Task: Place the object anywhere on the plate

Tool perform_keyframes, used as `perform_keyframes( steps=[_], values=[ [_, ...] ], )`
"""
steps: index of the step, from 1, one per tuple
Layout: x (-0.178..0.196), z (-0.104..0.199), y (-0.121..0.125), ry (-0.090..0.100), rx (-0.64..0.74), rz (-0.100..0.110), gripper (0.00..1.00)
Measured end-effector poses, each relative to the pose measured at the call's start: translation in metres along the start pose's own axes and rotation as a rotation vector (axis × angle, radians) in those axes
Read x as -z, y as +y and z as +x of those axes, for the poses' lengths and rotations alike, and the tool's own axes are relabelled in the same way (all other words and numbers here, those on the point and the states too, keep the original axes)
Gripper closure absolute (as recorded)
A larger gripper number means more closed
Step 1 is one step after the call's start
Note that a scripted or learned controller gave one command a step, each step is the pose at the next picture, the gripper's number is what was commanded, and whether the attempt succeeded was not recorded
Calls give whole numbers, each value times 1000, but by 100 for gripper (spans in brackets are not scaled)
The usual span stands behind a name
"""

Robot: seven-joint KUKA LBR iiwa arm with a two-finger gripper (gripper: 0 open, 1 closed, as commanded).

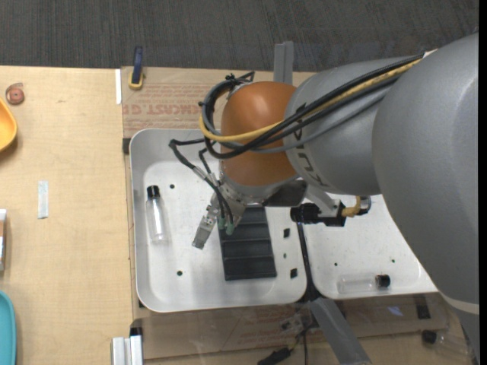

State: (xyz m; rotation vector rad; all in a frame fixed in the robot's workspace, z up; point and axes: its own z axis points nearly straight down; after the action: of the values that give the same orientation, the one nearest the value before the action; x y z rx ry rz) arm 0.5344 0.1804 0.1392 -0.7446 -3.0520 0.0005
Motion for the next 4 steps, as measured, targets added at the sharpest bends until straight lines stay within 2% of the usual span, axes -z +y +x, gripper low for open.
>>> perform_keyframes(
  steps=[1,2,3,4],
  values=[
    [73,5,51,-1,45,0,0],
    [82,3,50,-2,39,0,100],
    [101,16,44,-1,108,0,100],
    [56,10,48,0,195,1,100]
  ],
)
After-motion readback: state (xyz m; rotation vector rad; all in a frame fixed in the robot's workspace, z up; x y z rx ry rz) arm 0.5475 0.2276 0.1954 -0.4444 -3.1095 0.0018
